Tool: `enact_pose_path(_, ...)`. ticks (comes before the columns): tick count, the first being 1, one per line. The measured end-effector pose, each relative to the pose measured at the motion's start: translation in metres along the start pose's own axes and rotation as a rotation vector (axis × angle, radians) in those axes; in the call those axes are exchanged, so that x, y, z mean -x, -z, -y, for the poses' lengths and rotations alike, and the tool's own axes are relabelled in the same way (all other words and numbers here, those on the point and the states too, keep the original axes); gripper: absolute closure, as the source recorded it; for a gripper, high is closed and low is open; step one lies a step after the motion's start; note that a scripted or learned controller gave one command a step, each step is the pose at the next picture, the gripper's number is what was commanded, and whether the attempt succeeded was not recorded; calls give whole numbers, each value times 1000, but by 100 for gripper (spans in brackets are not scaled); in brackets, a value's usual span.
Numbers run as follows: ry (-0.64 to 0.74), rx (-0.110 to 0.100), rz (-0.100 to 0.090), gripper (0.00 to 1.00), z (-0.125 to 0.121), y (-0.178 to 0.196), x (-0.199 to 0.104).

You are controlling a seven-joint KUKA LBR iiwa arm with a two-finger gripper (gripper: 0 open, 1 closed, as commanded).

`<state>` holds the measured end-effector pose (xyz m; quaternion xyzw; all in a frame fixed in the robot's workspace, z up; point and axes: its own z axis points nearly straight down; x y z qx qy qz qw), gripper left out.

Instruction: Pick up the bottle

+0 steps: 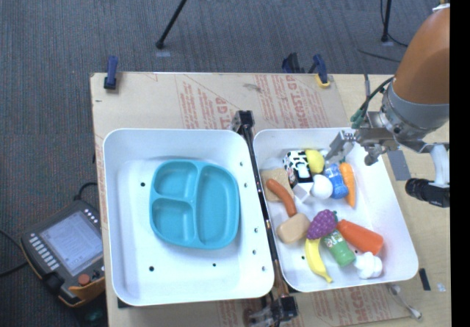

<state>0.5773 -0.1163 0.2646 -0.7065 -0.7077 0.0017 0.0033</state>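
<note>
The gripper (355, 148) hangs over the right bin's (400, 204) upper right area with its two fingers spread apart and nothing between them. Just left of it a carrot (347, 183), a blue item (337, 181), a white ball (321, 187), a lemon (314, 161) and a black-and-white toy (297, 166) crowd together. The bottle (338, 248), green, lies lower in that bin, pressed between grapes (322, 224), a banana (316, 259) and a larger carrot (360, 236). The left bin (125, 259) holds a blue divided plate (194, 203).
</note>
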Motion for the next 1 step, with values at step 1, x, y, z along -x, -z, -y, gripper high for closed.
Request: enact_pose_path(1,2,-5,-2,100,-1,8,0)
